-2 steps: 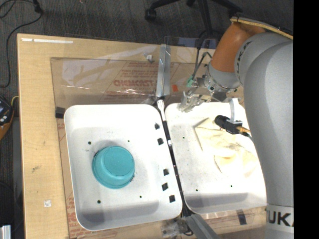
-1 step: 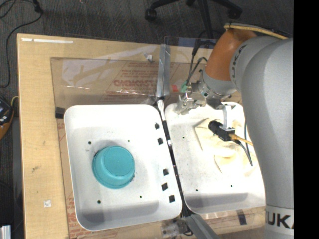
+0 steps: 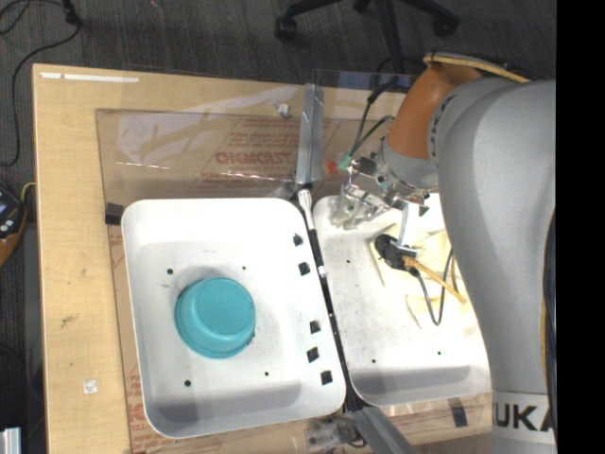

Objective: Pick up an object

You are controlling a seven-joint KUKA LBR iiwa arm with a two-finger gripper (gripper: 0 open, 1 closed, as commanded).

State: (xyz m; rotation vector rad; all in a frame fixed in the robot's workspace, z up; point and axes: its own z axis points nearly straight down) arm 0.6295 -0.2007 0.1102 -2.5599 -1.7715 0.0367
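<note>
Claw: low over the far left corner of the right bin, just beside the divider between the bins. Too blurred and small to judge; cannot tell whether it is open or closed. Nothing is visibly in its grip.

Arm: grey with an orange band, entering from the right. It covers the right side of that bin, so anything under it is hidden. The exposed floor of the right bin is white and speckled; the thin pale streaks near the arm are too faint to identify.

Left bin: holds one teal bowl, well apart from the claw. The bowl is round and plain, and sits left of the bin's centre toward the near side, casting a soft shadow. Upright or inverted: cannot tell.

Surface: pale wood. A clear sheet with red print lies behind the bins, partly under them.
</note>
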